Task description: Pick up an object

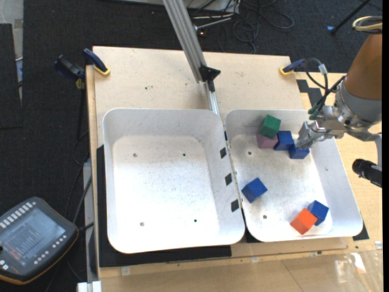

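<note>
Up in the right white plastic bin (340,181), near its far edge, sits a tight cluster: a green cube (270,126) at the back, a pale purple cube (265,141) touching its near side, and two blue cubes, one (283,140) beside the purple and another (298,152) just right of it. The gripper (304,140) hangs at this second blue cube; whether its claw is apart or together cannot be told, and no cube is seen between its fingers. Toward the bin's left wall a lone blue cube (254,188) lies well apart from the rest. In the near right corner an orange cube (303,221) touches another blue cube (318,211). The left white bin (115,163) adjoins along the shared middle edge. Both rest on a light wooden bench top (158,78), clamped at its far corners by blue clamps (94,59). A slanted metal pole (185,29) meets the bench behind the bins. Dark floor surrounds it, with a grey teach pendant (30,239) at the near left.
</note>
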{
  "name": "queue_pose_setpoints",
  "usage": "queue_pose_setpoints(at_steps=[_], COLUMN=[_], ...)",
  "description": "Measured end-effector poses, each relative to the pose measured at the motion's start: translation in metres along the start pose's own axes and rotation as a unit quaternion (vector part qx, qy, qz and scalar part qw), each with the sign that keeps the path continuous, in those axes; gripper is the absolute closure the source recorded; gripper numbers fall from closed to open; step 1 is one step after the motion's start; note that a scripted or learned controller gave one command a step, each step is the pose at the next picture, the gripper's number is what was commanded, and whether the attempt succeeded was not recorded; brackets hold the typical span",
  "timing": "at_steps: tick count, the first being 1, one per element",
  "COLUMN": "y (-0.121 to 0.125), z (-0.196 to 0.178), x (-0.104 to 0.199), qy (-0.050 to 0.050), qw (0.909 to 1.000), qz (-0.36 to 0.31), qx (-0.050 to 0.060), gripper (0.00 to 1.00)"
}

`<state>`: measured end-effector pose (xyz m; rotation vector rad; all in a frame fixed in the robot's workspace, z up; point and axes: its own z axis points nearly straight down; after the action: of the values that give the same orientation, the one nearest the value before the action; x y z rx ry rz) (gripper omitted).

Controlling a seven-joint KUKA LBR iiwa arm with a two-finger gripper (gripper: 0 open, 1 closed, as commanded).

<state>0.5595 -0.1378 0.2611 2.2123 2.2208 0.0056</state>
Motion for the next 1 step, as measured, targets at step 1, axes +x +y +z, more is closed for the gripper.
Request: queue_pose_setpoints(at_steps=[1], y=[0.0122], z=[0.0135], x=[0.0534], qy=[0.002], qw=[1.0000], qz=[-0.002], qx=[0.004], gripper=[1.00])
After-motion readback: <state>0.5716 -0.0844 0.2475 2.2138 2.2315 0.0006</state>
